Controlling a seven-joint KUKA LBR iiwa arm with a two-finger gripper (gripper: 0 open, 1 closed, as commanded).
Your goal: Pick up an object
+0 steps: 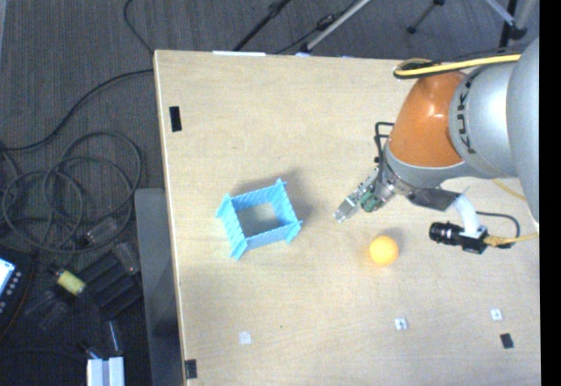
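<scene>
Tool low, arm from right

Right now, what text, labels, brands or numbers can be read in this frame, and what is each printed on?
"KU": dark letters on the grey arm, running vertically beside the orange band; the rest is cut off.
Small black markers on the bench: no readable text.
Blue frame, yellow ball and tool: no lettering visible.

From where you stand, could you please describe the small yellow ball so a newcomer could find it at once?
Start at the light wooden bench top and find the grey arm's end effector. Just below and right of it lies the small round yellow ball. Unlike the neighbouring open blue square frame, it is solid and round.
</scene>
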